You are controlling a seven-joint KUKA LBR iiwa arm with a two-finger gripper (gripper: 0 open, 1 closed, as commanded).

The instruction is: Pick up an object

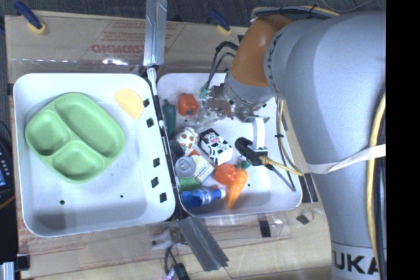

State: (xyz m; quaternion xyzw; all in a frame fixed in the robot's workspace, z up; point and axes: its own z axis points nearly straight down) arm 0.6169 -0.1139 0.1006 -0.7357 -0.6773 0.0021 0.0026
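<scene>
Landmark for these notes: the metal divider (155, 42) running between the two white bins.

Left of the divider, the left bin (39, 206) is holding a green three-compartment plate (74, 136), lying flat toward the bin's far-left part. A pale yellow piece (129, 101) is sitting between the plate and the divider, near the bin's upper right corner, apart from the plate.

Right of the divider, the right bin (279, 197) is carrying a loose cluster of small objects. Closest to the divider, a dark green item (170, 116) is lying along the bin wall. Just past it, a red pepper-like toy (188, 103) is sitting at the upper end of the cluster. Below that, a small white spotted piece (186, 139) and a black-and-white patterned block (216, 146) are lying side by side. Further down, a grey-lidded container (186, 166) is resting near the divider, a blue bottle (200, 197) is lying at the bin's lower edge, and an orange carrot-like toy (233, 181) is leaning beside it.

Further right from the divider, the gripper (216, 103) is hanging over the upper part of the cluster, just right of the red toy. Cannot tell its closing state; nothing is visibly held. The grey arm (328, 95) with its orange band (252, 56) is covering the bin's right side.
</scene>
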